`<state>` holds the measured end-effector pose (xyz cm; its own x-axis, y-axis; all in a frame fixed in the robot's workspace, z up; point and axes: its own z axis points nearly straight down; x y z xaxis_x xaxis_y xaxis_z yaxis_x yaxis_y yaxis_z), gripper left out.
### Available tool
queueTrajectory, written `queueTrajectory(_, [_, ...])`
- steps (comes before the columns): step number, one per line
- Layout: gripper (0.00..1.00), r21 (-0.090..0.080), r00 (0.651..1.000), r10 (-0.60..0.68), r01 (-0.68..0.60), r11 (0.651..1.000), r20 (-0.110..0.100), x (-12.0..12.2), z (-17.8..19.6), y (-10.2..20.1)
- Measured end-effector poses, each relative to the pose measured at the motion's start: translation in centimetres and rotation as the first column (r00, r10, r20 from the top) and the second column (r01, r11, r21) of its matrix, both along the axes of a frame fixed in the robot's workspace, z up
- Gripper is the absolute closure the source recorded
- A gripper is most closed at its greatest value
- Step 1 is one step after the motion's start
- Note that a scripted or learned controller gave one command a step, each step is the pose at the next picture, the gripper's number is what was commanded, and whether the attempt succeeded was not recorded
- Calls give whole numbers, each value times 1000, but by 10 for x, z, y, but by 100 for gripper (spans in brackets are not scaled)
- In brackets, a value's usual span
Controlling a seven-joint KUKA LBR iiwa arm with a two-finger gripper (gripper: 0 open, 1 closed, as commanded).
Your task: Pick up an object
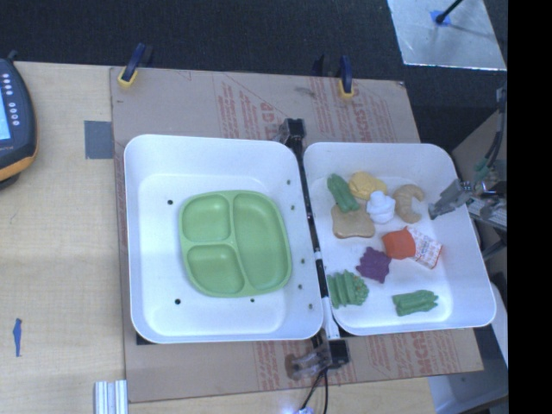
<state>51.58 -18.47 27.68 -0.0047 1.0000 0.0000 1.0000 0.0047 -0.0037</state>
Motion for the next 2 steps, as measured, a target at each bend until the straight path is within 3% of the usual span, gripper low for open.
queueTrajectory(1, [0, 3, 1000, 7, -7, 1000, -5, 45, -83, 55])
queueTrajectory(2, [0, -8, 1000, 0, 0, 1000, 10, 22, -186, 31])
